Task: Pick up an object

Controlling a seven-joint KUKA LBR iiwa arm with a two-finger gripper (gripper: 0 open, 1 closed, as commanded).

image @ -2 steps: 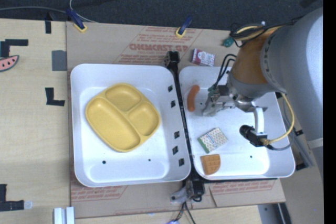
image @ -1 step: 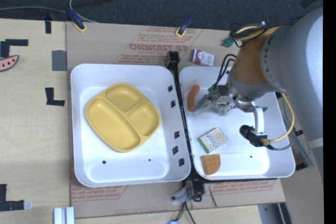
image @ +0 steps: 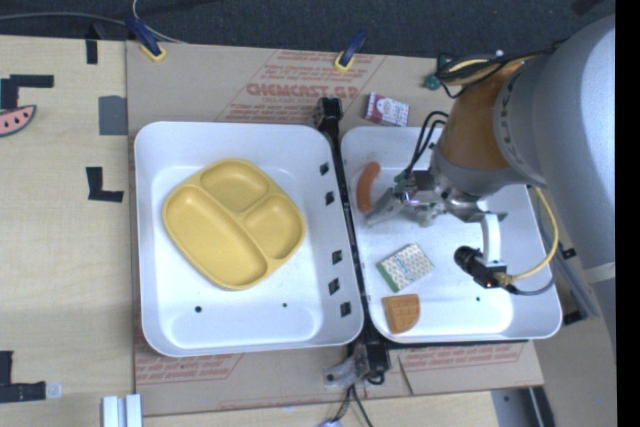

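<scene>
Two shallow white bins sit side by side on the cardboard-covered worktop. The left bin [image: 160,315] carries a yellow three-compartment plastic plate [image: 233,222] near its centre, leaving open floor along its front edge. In the right bin [image: 530,320], an orange-red sausage-shaped object [image: 368,185] lies by the left wall near the back corner, long axis running back to front. The gripper [image: 385,207] reaches in just beside it, touching or nearly so; its jaws cannot be judged as spread or pressed together. A green-patterned square packet [image: 405,266] and an orange wedge-shaped piece [image: 402,312] lie toward the front edge.
</scene>
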